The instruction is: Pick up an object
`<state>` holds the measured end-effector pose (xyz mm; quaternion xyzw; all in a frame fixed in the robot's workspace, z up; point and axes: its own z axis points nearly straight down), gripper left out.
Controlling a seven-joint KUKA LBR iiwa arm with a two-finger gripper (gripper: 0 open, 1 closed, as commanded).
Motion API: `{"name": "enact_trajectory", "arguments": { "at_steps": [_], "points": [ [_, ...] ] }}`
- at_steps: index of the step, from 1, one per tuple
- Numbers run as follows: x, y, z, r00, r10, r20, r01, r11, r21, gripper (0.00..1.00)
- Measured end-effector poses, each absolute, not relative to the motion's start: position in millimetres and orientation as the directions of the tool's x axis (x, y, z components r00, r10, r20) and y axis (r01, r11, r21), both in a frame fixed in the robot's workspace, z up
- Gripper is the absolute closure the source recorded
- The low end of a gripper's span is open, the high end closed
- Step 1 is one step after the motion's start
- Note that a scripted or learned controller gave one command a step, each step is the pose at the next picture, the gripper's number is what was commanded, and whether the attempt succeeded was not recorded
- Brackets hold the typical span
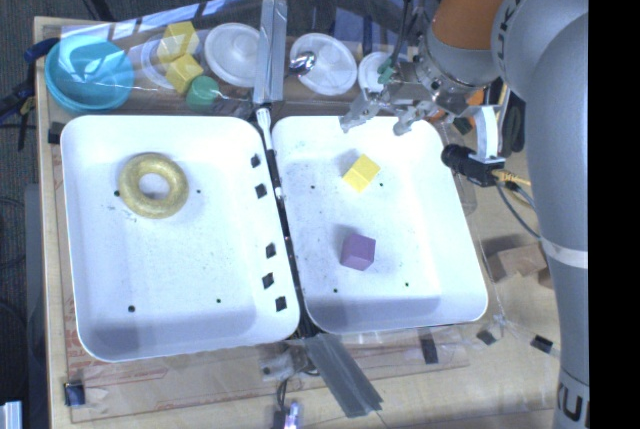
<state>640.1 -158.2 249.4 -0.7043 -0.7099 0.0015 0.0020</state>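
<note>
yellow block (361, 172) lies just below the spread, empty end effector (379, 120) in the right bin (455, 247).

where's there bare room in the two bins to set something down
The left bin is barest: only a gold ring near its upper left, so its whole lower and right floor is free. In the right bin, the left strip and lower right corner are free. Crowded: its middle, with the yellow block and purple cube, and the top edge under the gripper.
</note>
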Motion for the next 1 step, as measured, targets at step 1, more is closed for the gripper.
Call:
{"name": "enact_trajectory", "arguments": {
  "at_steps": [1],
  "points": [
    [649.0,-210.0,92.3,0.076,0.997,0.0,0.997,-0.076,-0.002,0.0]
  ]
}}
